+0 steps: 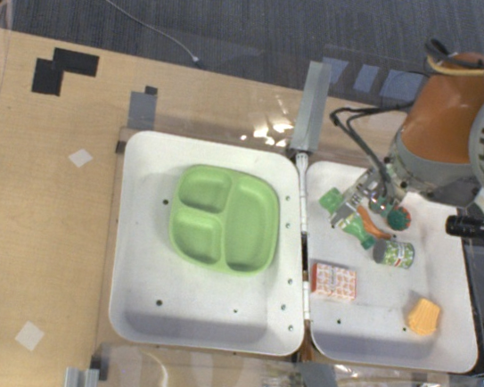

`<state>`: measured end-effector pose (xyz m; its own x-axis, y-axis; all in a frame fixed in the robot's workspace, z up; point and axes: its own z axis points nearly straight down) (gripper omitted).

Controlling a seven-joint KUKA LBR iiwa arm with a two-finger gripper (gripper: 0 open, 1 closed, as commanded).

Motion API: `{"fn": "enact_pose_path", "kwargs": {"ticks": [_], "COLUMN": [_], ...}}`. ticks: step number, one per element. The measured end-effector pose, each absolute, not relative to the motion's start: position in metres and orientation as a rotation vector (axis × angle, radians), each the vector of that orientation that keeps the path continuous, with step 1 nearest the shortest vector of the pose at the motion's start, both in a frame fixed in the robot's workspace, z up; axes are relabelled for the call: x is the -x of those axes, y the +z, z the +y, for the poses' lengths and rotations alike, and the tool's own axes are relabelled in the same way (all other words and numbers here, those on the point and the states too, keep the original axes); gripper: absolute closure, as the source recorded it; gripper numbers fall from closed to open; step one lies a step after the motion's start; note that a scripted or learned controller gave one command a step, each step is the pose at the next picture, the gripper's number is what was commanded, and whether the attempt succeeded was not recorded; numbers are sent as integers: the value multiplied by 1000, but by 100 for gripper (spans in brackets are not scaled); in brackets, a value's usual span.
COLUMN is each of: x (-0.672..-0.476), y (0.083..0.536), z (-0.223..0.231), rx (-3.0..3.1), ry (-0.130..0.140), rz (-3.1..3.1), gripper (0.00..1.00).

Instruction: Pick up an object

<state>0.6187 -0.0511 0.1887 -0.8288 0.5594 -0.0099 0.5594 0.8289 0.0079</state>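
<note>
left bin (130, 307) holds green 3-part plate (225, 219) | right bin (453, 350): arm at 12 o'clock, gripper (353, 206) low over green-orange toys (365, 226), grip unclear | can (394, 253) center | pink box (334, 281) 8 o'clock | orange block (423, 316) 5 o'clock

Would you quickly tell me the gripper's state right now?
Gripper: over the right bin, among the small items; open or closed cannot be told.

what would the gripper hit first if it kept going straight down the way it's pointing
Most likely the cluster right under it: the gripper points down and left at the green piece and the orange piece in the right bin. Depth is unclear.
</note>
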Motion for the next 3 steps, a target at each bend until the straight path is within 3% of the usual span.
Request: {"fn": "enact_pose_path", "kwargs": {"ticks": [1,2,3], "x": [-513,-488,-488], "y": [185,213,213], "z": [-37,26,64], "rx": [-1237,-1550,-2147], "ry": [3,6,3], "rz": [2884,2728,2293], "gripper": [100,100,100]}}
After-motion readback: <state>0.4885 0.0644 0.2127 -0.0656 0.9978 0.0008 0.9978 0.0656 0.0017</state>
